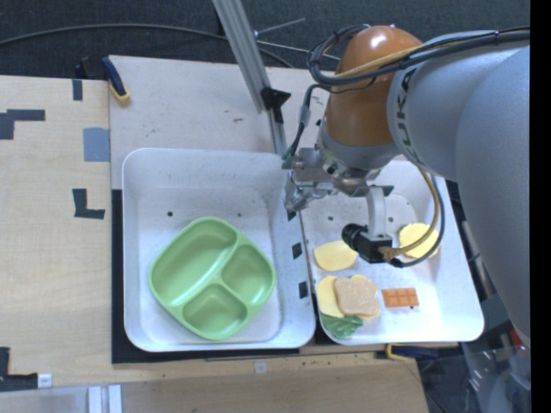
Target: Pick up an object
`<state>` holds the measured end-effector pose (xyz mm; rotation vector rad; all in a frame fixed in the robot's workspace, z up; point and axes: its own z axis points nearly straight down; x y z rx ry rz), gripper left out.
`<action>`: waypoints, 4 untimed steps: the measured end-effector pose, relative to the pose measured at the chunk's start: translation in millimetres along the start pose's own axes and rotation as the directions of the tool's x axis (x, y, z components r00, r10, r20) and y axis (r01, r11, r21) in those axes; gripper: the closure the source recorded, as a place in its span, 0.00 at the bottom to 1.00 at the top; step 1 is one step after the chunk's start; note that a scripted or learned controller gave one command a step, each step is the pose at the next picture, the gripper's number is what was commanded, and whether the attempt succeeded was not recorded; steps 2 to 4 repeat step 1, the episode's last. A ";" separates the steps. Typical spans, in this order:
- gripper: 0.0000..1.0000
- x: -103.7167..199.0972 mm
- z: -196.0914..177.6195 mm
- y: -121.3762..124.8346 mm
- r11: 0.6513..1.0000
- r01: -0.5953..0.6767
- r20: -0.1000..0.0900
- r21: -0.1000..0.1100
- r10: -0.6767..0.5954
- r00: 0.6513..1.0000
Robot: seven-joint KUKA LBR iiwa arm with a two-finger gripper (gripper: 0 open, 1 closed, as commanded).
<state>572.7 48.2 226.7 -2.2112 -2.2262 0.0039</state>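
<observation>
One green tray (213, 275) in bin (172, 188), perhaps toy bread (356, 297)

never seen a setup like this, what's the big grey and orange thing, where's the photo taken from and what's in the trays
It is a robot arm, grey with an orange band, reaching in from the right. One fixed camera looks down on the bench at a slant. The gripper at its end hangs near the wall between two white bins. The left bin holds a green divided plate. The right bin holds toy-like food: yellow pieces, a tan slice, an orange square, a green leaf. I see nothing held in the gripper.
</observation>
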 end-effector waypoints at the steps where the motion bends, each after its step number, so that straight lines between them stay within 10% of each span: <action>1: 1.00 52.2 -7.4 -12.3 1.000 0.001 -0.001 -0.002 -0.001 1.000; 4: 1.00 52.2 -7.4 -12.3 1.000 0.001 -0.001 -0.002 -0.001 1.000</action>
